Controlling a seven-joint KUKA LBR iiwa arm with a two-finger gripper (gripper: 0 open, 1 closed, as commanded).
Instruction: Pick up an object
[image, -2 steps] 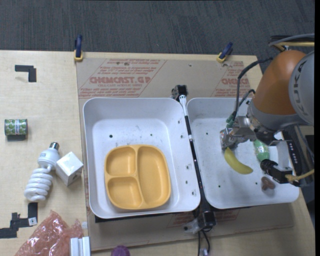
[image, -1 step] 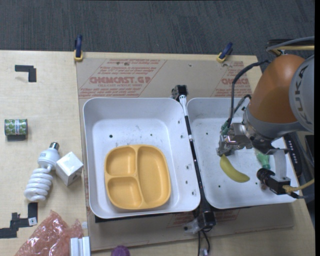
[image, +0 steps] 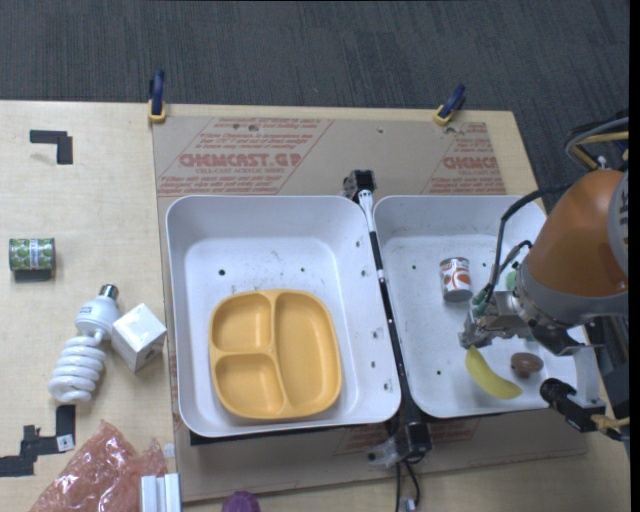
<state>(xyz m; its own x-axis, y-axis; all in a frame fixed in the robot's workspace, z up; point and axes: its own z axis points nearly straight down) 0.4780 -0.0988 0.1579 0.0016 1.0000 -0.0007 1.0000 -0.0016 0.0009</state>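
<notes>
**Three objects in the right bin**

A yellow banana (image: 492, 375) is lying flat on the floor of the right bin (image: 420, 300), curving toward the bin's near edge, its upper end sitting just under the gripper (image: 484, 331). A small brown object (image: 525, 362), possibly a nut or a fig, is resting just beside the banana. A little can (image: 455, 278) with a red and white label is sitting apart from both, farther back.

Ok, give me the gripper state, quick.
Gripper: low in the right bin by the banana; open or shut cannot be told.
</notes>
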